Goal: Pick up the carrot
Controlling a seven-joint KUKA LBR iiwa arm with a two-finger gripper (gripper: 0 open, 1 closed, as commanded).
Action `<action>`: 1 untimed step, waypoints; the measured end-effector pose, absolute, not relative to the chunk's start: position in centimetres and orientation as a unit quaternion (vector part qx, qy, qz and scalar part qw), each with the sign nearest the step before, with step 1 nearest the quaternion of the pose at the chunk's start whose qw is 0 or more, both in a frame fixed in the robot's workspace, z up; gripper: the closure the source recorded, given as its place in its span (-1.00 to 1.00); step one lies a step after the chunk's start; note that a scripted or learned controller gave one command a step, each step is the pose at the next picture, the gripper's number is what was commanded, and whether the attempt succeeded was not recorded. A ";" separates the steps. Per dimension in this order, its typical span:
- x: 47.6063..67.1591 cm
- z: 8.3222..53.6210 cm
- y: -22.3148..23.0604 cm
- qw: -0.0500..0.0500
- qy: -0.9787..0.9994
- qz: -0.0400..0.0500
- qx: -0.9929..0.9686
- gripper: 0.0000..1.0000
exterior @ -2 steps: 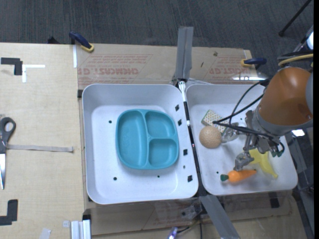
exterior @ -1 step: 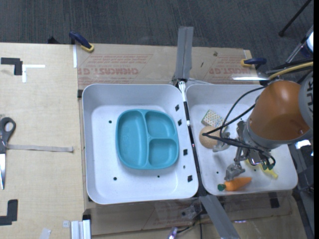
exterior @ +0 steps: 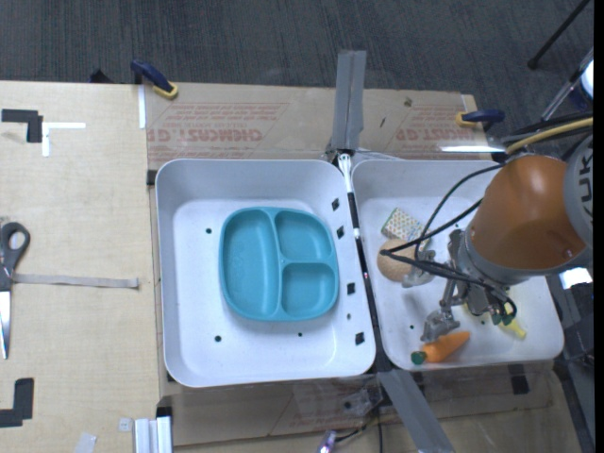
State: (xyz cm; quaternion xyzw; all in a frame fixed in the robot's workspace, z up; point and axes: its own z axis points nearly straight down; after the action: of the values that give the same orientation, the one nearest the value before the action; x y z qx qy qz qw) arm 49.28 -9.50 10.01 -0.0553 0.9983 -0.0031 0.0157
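The carrot (exterior: 445, 348), orange with a small green tip, lies near the front edge of the right bin (exterior: 538, 343), pointing left. My gripper (exterior: 441, 326) hangs right over the carrot's middle, touching or nearly touching it from above. The arm's orange band (exterior: 528, 210) and cables cover much of the right bin behind it.
A tan rounded object (exterior: 391, 263) and a checked yellow piece (exterior: 402, 223) sit in the right bin's back left. A small yellow-green item (exterior: 511, 327) lies right of the gripper. A blue divided plate (exterior: 279, 264) lies in the left bin (exterior: 179, 281). Scissors (exterior: 9, 253) lie far left.
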 end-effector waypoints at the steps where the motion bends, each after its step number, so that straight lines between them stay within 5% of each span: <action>1: 49.4 9.8 -10.4 0.013 1.000 -0.002 -0.017 -1.00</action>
State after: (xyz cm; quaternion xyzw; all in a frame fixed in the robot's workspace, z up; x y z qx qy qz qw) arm 49.37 -10.41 9.77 -0.0165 0.9998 -0.0020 0.0129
